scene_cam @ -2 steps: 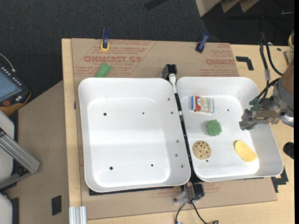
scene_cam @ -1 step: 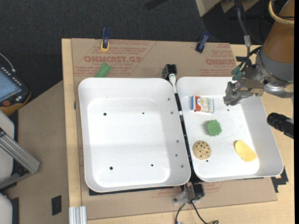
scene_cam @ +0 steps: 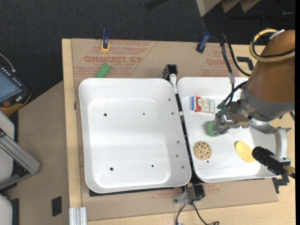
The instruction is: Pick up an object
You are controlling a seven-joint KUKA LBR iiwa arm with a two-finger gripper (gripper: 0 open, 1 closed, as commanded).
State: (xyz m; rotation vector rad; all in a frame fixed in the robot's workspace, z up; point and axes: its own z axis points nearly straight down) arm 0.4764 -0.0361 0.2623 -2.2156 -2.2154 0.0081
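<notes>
In the right-hand bin (scene_cam: 220,172), toward the middle right of the frame, the gripper (scene_cam: 218,125) is down on a small green object (scene_cam: 213,129), a crumpled, leafy-looking lump partly hidden beneath it. Whether it is clamped on the lump cannot be told. Near it lie a white carton (scene_cam: 202,104) above, a round cookie (scene_cam: 202,150) below and a yellow piece (scene_cam: 243,150) at lower right.
</notes>
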